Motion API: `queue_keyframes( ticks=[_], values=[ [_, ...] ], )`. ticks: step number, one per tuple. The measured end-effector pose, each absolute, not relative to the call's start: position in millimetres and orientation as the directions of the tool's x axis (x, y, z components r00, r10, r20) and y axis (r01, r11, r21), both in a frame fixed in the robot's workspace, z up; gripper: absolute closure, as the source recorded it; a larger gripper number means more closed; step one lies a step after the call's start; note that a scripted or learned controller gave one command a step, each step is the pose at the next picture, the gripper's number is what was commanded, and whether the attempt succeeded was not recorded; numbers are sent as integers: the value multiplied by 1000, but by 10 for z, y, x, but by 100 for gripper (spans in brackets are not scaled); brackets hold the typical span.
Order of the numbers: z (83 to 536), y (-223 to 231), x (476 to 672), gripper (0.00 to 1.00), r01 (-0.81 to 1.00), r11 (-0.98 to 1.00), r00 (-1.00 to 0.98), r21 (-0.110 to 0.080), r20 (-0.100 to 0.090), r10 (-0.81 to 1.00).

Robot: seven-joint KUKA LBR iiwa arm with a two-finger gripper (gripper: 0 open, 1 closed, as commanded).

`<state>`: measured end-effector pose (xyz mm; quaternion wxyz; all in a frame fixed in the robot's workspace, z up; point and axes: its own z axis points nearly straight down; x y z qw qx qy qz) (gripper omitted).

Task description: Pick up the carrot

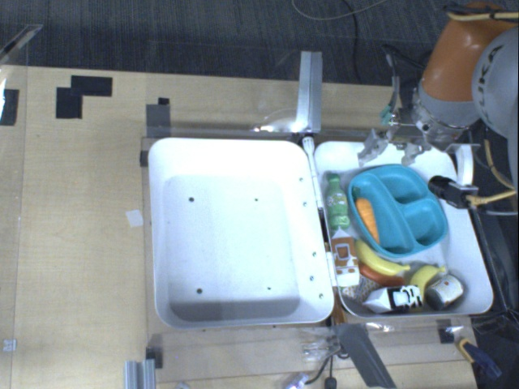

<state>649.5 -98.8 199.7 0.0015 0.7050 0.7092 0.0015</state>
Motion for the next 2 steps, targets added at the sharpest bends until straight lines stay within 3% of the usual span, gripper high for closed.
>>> queue_keyframes(
  ticks=[1, 2],
  values=[
    [960, -1334, 6174, 0, 978, 208, -208, 7, -2, 978],
    [1599, -1471, 6352, 0, 998, 59, -59, 6, -2, 998]
  ],
)
